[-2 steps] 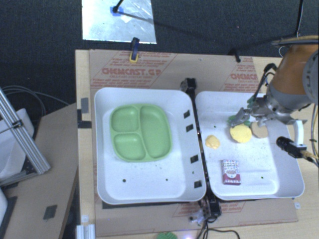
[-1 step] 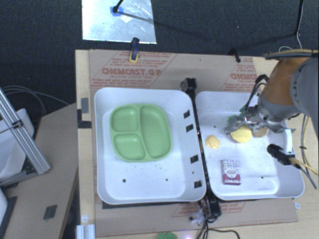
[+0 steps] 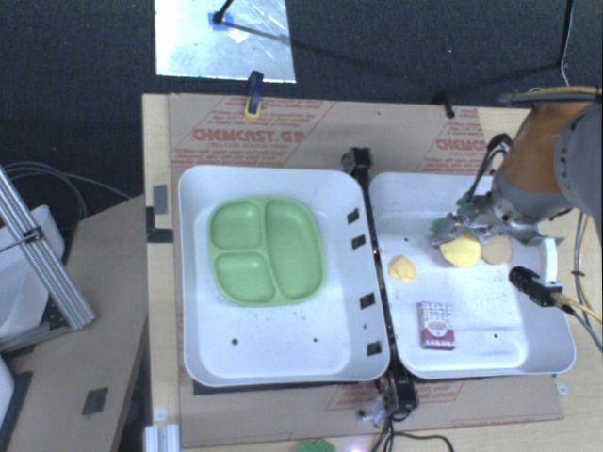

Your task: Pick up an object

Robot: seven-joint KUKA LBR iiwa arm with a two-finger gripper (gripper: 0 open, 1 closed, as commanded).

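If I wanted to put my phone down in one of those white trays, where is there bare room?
The left bin has a bare strip in front of the green divided plate. The right bin is bare between the small red box and its right rim. It is crowded around the gripper, over the yellow pieces.

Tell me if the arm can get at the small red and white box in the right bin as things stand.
Probably yes: the red and white box lies alone on the bin floor, clear of the gripper and yellow pieces.

The arm (image 3: 556, 158) is cut off by the right edge. The gripper (image 3: 464, 226) hides part of a yellow thing (image 3: 462, 251). A green bit (image 3: 440, 224) beside it is too small to tell.
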